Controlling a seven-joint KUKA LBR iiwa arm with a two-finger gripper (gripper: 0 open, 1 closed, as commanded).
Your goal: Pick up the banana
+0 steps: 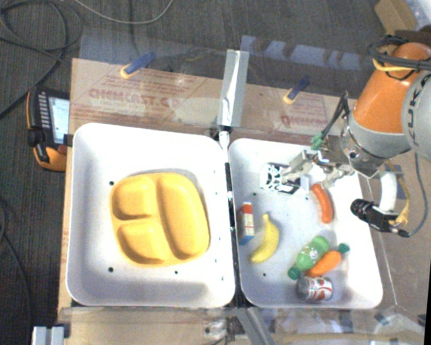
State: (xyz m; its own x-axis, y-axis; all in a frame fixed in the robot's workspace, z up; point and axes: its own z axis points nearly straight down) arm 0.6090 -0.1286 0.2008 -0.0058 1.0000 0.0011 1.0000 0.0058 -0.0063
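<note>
The banana [266, 239] lies near the left edge of the right bin [371, 293], apart from the gripper [312, 170], which hangs over the bin's far edge with fingers spread and holding nothing.

The banana [265, 240] is yellow, small and gently curved, lying flat on the floor of the right bin [355, 299], toward its left side. It runs near upright in my view, its upper tip narrow, its lower end bending leftward. It looks like a toy, perhaps plastic.
</note>
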